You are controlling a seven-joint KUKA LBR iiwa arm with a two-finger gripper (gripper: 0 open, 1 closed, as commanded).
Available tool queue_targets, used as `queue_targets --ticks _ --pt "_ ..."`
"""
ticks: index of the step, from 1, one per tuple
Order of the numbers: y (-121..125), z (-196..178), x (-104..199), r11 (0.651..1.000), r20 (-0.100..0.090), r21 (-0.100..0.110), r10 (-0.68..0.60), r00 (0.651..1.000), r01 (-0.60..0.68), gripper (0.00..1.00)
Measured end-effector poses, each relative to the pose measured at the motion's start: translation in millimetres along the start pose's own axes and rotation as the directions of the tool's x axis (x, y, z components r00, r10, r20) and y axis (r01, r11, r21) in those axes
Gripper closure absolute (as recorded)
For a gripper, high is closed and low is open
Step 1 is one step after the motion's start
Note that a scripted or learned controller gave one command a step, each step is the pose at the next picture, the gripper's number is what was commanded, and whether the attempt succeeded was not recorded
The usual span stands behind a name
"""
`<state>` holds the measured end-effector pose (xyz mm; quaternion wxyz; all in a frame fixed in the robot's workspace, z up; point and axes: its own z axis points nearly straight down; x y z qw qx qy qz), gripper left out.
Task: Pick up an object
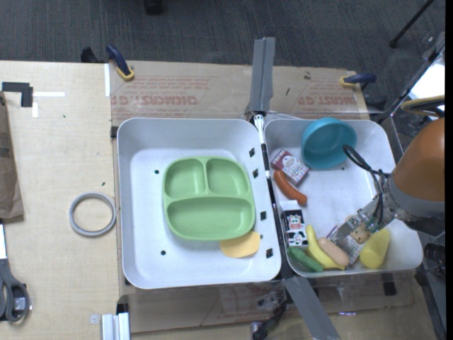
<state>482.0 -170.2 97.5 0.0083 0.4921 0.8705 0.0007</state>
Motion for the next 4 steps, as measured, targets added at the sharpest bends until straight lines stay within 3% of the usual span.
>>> queue_targets --ticks 1,2,3,4 --pt "50.9 1.6 23.2 0.999 -0.005 -0.001 -0.044 0.999 0.044 0.0" --pt "32.4 1.4 46.4 0.938 -0.002 0.002 0.347 0.938 -0.347 0.0" --pt "33.1 -7.7 44.8 0.937 0.0 0.0 0.349 0.937 -0.349 1.0" --pt "-10.6 -58.7 -11.0 0.882 -0.006 0.015 0.471 0.882 -0.471 1.0"
